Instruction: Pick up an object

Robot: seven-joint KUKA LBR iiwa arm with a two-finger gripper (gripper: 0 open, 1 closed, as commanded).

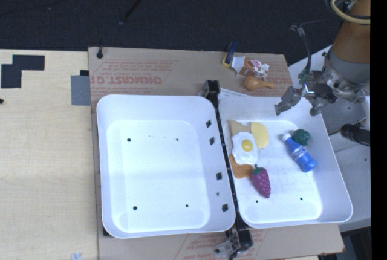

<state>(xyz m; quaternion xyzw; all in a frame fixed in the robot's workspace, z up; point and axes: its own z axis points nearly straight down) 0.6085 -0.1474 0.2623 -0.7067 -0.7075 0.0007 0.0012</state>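
Note:
My gripper (300,106) hangs over the back right edge of the right bin (335,207), open, with nothing between its fingers. Below it in that bin lie a blue bottle (300,153) and a dark green round piece (302,136), touching each other. Toward the bin's left side a fried egg (245,146) rests on tan and orange slices (241,169), with a yellow piece (260,133) beside it. A dark red berry (261,181) lies just in front of the egg.
The left bin (103,150) holds nothing that I can see. Behind the right bin, on the cardboard sheet (151,74), lie an orange toy (256,83), a small printed packet (254,65) and a blue and yellow clip (228,57). Black clamps (211,89) join the bins.

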